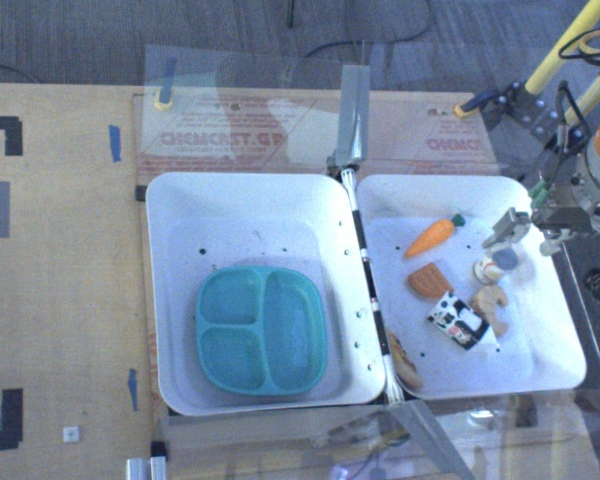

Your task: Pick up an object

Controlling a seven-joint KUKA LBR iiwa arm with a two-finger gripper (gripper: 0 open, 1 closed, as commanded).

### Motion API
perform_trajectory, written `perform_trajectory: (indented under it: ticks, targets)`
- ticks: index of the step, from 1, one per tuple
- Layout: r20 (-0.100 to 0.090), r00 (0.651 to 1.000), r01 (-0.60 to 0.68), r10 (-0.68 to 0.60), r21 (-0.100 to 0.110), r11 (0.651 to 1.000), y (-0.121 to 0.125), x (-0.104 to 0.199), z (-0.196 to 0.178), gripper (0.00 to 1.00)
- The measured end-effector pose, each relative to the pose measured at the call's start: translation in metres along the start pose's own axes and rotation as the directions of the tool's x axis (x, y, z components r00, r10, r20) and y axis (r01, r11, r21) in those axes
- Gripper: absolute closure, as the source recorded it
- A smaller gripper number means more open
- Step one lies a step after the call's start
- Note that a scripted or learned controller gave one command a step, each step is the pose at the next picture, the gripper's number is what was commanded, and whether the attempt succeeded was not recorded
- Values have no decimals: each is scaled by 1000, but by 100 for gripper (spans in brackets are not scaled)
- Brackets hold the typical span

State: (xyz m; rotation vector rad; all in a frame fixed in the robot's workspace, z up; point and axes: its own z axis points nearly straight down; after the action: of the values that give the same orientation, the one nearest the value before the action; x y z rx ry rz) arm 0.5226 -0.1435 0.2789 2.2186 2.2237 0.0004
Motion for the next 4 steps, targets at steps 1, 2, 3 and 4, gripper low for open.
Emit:
perform_trajectory:
  ticks: [1, 2, 3, 4]
  targets:
    - [0, 1000, -3, 3, -1, 1000, 40, 16, 167, 0]
    - [4, 1000, 0, 0, -23, 1000, 51, 35, 180, 0]
    - [7, 999, 36, -36, -27, 999, 51, 36, 180, 0]
    - [6, 999, 50, -50, -28, 998, 52, 36, 180, 0]
